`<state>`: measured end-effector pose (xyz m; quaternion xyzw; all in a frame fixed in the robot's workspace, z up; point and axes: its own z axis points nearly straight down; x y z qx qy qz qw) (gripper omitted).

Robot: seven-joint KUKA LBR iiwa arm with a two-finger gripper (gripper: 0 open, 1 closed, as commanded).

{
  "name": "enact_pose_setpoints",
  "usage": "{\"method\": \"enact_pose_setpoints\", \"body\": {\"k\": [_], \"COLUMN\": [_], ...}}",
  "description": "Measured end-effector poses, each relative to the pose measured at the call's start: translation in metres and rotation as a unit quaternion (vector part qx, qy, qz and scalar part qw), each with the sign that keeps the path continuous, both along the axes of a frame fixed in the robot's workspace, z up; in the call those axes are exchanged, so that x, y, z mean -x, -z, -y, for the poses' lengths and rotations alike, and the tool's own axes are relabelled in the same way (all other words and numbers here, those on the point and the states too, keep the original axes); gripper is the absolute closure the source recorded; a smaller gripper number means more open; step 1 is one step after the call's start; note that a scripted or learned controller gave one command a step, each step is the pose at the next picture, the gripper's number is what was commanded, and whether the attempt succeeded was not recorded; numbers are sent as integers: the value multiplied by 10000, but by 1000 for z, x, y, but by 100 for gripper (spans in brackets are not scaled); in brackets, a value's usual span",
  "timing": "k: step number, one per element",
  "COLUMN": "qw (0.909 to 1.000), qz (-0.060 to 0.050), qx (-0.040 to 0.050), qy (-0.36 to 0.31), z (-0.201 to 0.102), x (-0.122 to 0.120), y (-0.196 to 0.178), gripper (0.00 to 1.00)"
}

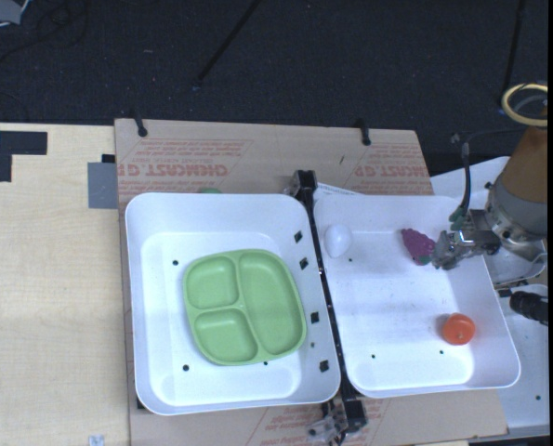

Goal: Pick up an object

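The table (pixel 44 277) is pale wood, with a brown cardboard sheet (pixel 257 161) under two shallow white bins. The left bin (pixel 155 221) holds a green divided plate (pixel 243 307) with three compartments, lying flat near its middle. The right bin (pixel 499 360) carries three small things well apart from each other.

The arm (pixel 527 179) enters from the right edge and is cut off there. Its hand (pixel 446 249) sits at the bin's upper right, just beside a purple object (pixel 417 242). Whether it is open or closed, I cannot tell; the tip is small, dark and blurred, and I cannot say that it touches the purple piece.

That purple object is the likeliest target, being nearest. It looks small, light and irregular, perhaps soft, though its make is not clear. I would judge a grip across its narrow middle to be safest.

The orange object (pixel 458 329), round and low, lies near the bin's right wall and might roll or slip from a pinch. The white rounded object (pixel 337 241), near the divider between the bins, is hard to read against the white floor.
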<state>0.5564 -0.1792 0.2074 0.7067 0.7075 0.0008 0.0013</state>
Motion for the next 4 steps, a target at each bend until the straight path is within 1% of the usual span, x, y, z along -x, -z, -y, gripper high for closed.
{"method": "enact_pose_setpoints", "body": {"k": [1, 2, 3, 4], "qw": [10000, 10000, 10000, 10000], "qz": [-15, -36, -40, -23], "qx": [-5, -20, -15, -7], "qy": [0, -14, -9, -12], "z": [1, -54, -104, -153], "x": [0, 3, 9, 7], "y": [-8, 0, 4, -9], "gripper": [100, 100, 100, 100]}}
